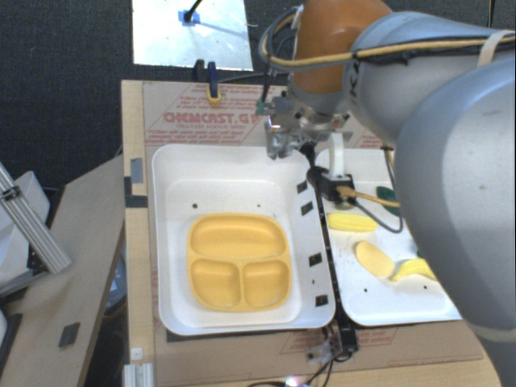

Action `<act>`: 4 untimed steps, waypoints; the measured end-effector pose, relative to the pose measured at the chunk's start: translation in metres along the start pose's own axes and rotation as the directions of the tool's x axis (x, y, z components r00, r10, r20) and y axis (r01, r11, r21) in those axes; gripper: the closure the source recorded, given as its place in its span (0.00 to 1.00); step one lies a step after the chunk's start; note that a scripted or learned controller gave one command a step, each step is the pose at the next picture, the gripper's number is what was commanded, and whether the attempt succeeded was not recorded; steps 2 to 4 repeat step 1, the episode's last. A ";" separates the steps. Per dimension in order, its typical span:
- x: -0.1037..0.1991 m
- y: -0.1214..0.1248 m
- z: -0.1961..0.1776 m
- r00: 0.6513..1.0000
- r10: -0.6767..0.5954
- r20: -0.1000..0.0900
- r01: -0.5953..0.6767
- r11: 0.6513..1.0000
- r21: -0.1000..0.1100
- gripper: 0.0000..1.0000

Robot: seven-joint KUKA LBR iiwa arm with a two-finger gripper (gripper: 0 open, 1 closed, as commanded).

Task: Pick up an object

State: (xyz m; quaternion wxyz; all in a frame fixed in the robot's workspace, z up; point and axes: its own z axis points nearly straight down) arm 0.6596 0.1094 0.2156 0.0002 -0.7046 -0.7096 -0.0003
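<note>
Two shallow white bins sit side by side on a brown cardboard sheet [201,118] printed in red; the left bin [161,216] holds a yellow divided tray [239,262], lying flat near the middle of the floor, its single wide compartment toward the far wall and its two smaller compartments toward the near wall; the tray is close to square, so no long axis stands out.

The right bin [379,301] holds several small things. What looks like a yellow corn cob [351,222] lies just beside the divider between the bins, its long axis across the bin from left to right. A yellow oval piece [373,258] lies near it on the camera side, slanting from far-left to near-right. A yellow wedge [415,270] touches or nearly touches the oval's right end and is partly hidden under the arm [451,135]. A green item [388,192] shows at the arm's edge, too covered to name.

The arm fills the upper right, its orange band [334,31] uppermost. The gripper [280,142] hangs over the far wall of the left bin, close to the divider and well apart from the tray. Whether it is open or closed, or has hold of anything, cannot be told.
</note>
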 end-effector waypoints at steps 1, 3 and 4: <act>-0.001 0.000 -0.001 1.000 0.001 0.001 -0.001 1.000 -0.001 0.00; -0.001 0.000 -0.001 1.000 0.001 0.001 -0.001 1.000 -0.001 0.00; -0.001 0.000 -0.001 1.000 0.001 0.001 -0.001 1.000 -0.001 0.00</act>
